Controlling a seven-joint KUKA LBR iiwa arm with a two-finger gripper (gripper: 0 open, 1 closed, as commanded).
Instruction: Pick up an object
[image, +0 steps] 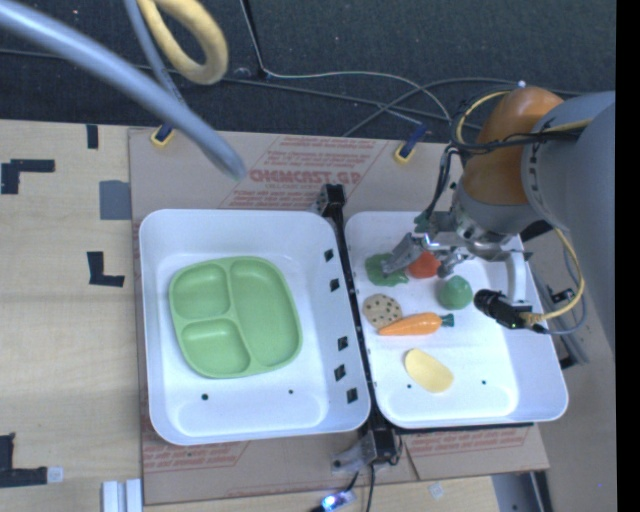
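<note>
Nearest me, a yellow chip (428, 370) lay in the right bin (530, 395); beyond it the carrot (410, 324) lay crosswise, tip pointing left. My gripper (428, 258) hovered above a red piece (424, 265), grip indiscernible

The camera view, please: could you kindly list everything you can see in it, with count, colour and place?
Bins: two, white, side by side on the bench.
Divided plate: one, light green, in the left bin.
Carrot: one, orange with green top, middle of the right bin.
Cookie: one, tan with dark spots, left of the carrot.
Green ball: one, above the carrot's top.
Yellow piece: one, pale yellow, below the carrot.
Green piece: one, upper left of the right bin.
Red piece: one, under the end effector.
End effector: one, grey, low over the red piece.
</note>
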